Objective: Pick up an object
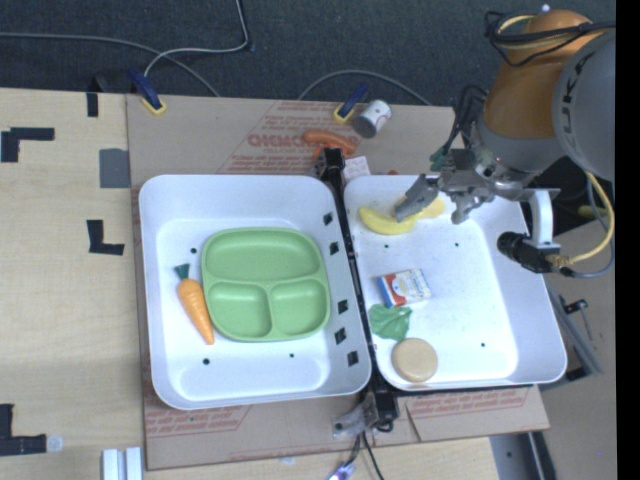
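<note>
Camera view: worktop bears two bins; left bin holds a green tray and carrot. Right bin holds banana, packet, green leaf, round disc. Claw spread apart over the banana's far end, grasping nothing.

Yellow banana, flat at top-left of rt bin, under claw.

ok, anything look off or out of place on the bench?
One oddity: an orange sausage-like item lies on the cardboard behind the bins, outside both, near a small grey cylinder. Inside, the carrot sits beside the green tray, not in it. No spills or visible damage.
</note>
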Controlling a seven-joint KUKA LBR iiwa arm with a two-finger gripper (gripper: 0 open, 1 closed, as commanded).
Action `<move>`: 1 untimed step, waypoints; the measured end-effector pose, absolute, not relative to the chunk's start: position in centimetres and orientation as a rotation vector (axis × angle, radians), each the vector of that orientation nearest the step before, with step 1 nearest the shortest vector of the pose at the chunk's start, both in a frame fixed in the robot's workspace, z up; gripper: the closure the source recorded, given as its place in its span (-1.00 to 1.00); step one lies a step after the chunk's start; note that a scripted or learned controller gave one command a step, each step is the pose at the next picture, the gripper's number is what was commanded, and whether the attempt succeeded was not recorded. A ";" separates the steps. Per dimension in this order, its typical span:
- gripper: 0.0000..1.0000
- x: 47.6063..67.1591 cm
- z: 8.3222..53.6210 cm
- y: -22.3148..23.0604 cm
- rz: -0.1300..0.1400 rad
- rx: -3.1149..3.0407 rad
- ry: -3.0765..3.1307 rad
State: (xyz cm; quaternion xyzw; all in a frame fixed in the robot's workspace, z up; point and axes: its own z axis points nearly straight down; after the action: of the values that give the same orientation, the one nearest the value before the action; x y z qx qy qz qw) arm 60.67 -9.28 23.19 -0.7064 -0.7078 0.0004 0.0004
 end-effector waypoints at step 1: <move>-1.00 66.9 10.2 -12.0 -0.016 -2.229 -2.231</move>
State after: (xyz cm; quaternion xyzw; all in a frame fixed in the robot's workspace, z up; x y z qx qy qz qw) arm 66.92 -11.97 10.15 -0.7067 -0.7074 -0.0052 -0.0063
